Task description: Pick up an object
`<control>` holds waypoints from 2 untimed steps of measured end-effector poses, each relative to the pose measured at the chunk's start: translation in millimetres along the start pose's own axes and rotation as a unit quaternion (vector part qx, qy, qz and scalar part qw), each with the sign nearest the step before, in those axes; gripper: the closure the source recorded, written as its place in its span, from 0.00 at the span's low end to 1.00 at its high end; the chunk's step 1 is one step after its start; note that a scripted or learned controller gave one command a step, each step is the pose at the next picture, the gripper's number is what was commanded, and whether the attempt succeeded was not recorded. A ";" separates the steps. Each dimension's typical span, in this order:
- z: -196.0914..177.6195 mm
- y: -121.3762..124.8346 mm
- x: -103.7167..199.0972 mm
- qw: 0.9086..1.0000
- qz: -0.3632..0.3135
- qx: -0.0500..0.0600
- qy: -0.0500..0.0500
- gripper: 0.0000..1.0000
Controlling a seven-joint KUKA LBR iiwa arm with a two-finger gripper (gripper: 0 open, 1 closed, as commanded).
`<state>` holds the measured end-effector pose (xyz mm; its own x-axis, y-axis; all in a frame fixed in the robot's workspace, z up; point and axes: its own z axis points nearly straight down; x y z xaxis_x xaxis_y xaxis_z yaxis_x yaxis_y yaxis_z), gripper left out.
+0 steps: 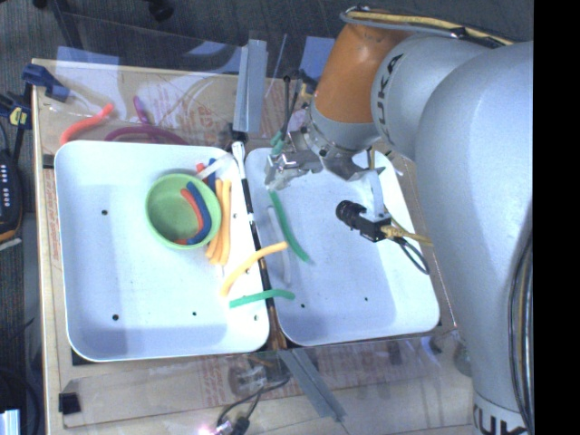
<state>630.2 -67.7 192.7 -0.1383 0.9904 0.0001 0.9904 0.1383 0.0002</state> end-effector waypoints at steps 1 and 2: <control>0.1 -0.1 -0.1 1.000 0.000 0.000 0.000 0.00; 48.9 -7.8 -26.1 1.000 -0.004 -0.001 -0.002 0.00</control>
<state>626.2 -94.6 143.8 -0.1470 0.9891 -0.0046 0.9891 0.1470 0.0018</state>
